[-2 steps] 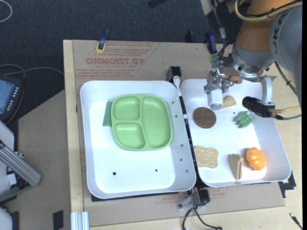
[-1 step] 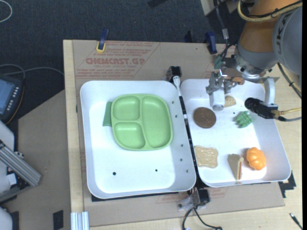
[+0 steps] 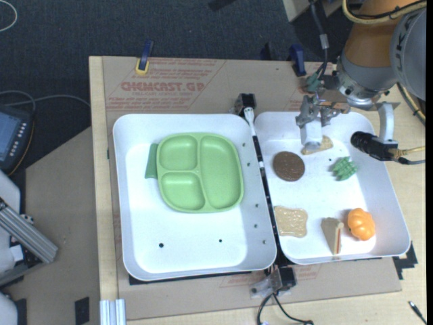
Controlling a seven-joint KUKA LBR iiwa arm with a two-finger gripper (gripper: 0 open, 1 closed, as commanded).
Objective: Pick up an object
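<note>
My gripper (image 3: pixel 312 139) hangs low over the far part of the right bin (image 3: pixel 379 181), with its tip at a small tan food piece (image 3: pixel 323 144) that pokes out to its right. I cannot tell whether that piece is gripped or just touched. A round brown cookie (image 3: pixel 289 166) lies just in front of the gripper, to the left. A small green broccoli-like piece (image 3: pixel 343 168) sits to the right. Along the near side lie a toast slice (image 3: pixel 291 221), a tan wedge (image 3: pixel 333 234) and an orange fruit (image 3: pixel 360 224).
The left bin (image 3: pixel 135 229) holds a green divided plate (image 3: pixel 200 172) in its far half. A black divider (image 3: pixel 259 175) runs between the bins. The arm (image 3: pixel 379 39) comes in from the upper right. Cardboard (image 3: pixel 203 87) lies beneath the bins.
</note>
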